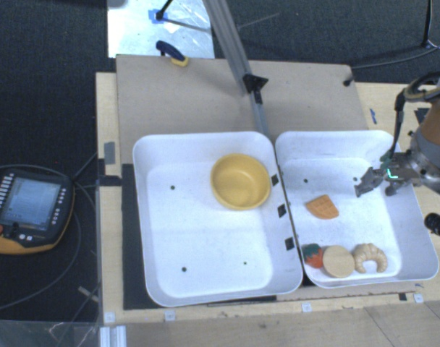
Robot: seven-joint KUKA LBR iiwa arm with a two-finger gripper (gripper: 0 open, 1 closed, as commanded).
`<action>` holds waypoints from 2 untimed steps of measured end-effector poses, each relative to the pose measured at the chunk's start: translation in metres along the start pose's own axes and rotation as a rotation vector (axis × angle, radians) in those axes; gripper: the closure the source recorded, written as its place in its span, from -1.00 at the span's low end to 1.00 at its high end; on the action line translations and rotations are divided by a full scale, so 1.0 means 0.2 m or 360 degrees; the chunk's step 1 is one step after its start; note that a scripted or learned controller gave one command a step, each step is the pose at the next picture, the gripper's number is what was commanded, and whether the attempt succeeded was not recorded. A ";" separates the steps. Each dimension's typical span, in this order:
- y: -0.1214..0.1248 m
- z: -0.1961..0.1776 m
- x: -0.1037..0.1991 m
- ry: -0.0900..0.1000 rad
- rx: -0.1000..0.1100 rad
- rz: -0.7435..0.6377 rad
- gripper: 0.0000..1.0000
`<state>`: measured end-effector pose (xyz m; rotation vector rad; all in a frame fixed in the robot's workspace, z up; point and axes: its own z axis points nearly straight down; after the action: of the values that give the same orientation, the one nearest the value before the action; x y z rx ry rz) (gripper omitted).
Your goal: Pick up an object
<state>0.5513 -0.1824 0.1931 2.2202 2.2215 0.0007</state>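
We look down on a tan bench (299, 85) set on dark carpet, bearing two shallow white bins side by side. In the right bin (422, 255) lie the things on offer: an orange wedge (322, 207) near the middle, and along the near wall a red and green piece (311, 254), a round tan disc (339, 261) touching it, and a small croissant (370, 257) just beside the disc. Above the wedge and to its right hangs the gripper (377, 181), nothing between its fingers; we cannot tell how far they are parted. The left bin (162, 266) holds a yellow bowl (239, 181) upright near its far right corner. A teach pendant (26, 210) lies on the floor at left.
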 end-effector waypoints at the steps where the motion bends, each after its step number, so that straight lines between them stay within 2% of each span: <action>1: 0.00 0.00 0.00 0.0000 0.0000 0.0000 -1.00; 2: -0.04 0.30 0.00 0.0002 0.0008 0.0001 -1.00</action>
<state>0.5442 -0.1827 0.1329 2.2240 2.2237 -0.0034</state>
